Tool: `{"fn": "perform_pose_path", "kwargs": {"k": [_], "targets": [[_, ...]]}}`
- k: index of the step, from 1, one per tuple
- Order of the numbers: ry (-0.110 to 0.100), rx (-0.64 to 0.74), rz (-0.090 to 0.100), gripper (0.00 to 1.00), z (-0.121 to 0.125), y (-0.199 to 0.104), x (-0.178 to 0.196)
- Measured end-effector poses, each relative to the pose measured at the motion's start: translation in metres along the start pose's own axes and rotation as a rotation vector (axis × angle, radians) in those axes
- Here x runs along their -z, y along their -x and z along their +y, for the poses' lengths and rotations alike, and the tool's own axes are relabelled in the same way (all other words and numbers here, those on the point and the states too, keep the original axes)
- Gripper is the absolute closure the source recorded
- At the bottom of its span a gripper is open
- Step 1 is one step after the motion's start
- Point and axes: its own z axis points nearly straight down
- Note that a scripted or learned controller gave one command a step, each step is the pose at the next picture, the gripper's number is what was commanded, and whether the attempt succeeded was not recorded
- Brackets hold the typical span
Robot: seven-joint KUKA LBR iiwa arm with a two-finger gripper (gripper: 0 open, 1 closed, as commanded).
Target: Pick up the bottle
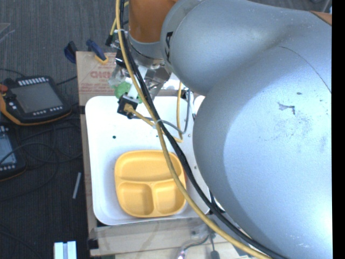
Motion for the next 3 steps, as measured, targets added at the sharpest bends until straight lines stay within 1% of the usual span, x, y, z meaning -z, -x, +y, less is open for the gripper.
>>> {"fn": "perform_pose_path", "kwargs": {"k": [1,2,3], "targets": [[0.003,0.345,0.001,1.00,0.014,-0.033,0.069],[-0.002,0.576,0.003,1.00,-0.014,0.042,-0.176],[0.004,1.018,0.002,1.00,-0.008,0.012,-0.024]]}}
